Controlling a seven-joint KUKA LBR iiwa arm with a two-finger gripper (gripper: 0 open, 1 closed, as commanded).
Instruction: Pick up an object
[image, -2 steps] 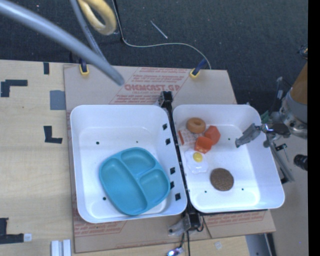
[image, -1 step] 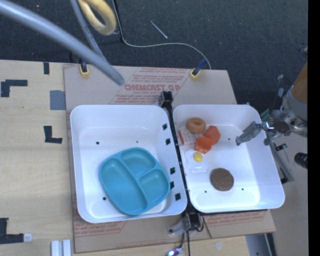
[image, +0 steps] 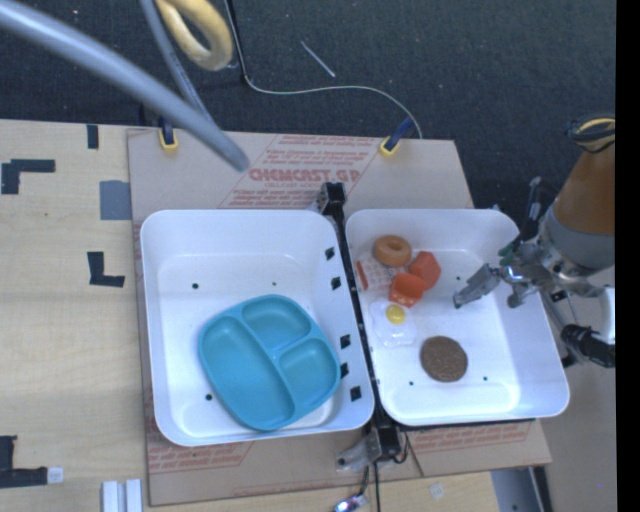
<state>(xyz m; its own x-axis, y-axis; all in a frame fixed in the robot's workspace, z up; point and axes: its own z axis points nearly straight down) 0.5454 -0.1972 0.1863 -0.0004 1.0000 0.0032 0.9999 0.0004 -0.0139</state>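
- Objects for picking lie in the right bin (image: 530, 390): a brown doughnut (image: 392, 250), two orange-red pieces (image: 415, 279) touching each other just below it, a small yellow bit (image: 396, 314) on a pale flat piece, and a dark brown round patty (image: 443, 358) nearest the bin's front edge.
- Gripper (image: 478, 288) hangs over the right bin's right half, pointing left toward the orange-red pieces but apart from them; nothing sits between its fingers, and how far they are spread is too hard to make out to tell.
- Wrist hardware behind it is a tangle of grey metal over the bin's right rim; single parts are hard to separate.
- Arm (image: 590, 210) with its orange band stands just right of the right bin and is cut off by the frame.
- Left bin (image: 160, 300) touches the right bin along a black clip seam; a blue divided plate (image: 268, 360) lies tilted in its front half.
- Both bins rest on a cardboard sheet (image: 300, 170) with red lettering.
- A grey blurred bar (image: 120, 70) crosses the top left, well away from the right bin, with a tan loop (image: 200, 30) beside it; both are out of focus.
- A thin white cable (image: 330, 92) curves over the dark floor behind the bins.
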